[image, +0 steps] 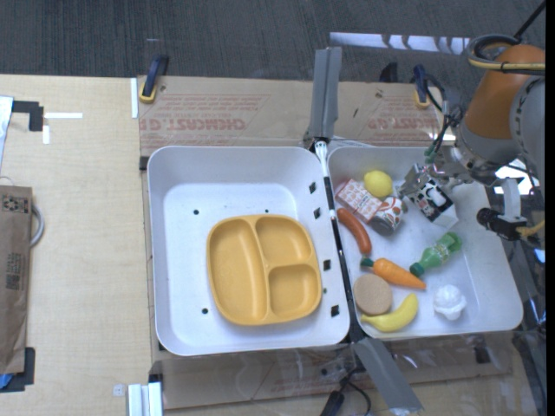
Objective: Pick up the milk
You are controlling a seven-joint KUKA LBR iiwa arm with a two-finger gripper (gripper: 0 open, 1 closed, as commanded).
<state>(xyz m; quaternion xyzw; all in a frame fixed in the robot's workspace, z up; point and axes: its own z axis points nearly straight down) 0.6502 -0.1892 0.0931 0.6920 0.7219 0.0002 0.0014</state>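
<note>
The milk (358,199) is a small red and white carton lying on its side in the back left part of the right bin (486,319). It rests beside a yellow lemon (378,183) and a small can (390,216). My gripper (425,192) hangs low over the back middle of the right bin, a short way to the right of the carton and the can. I see nothing of the milk in it. The grey arm with its orange band (503,85) reaches in from the upper right.
The right bin also holds a sausage (354,230), a carrot (399,273), a green bottle (436,252), a round cookie (374,295), a banana (392,315) and a white lump (449,302). A yellow divided plate (264,269) lies in the left bin (173,232).
</note>
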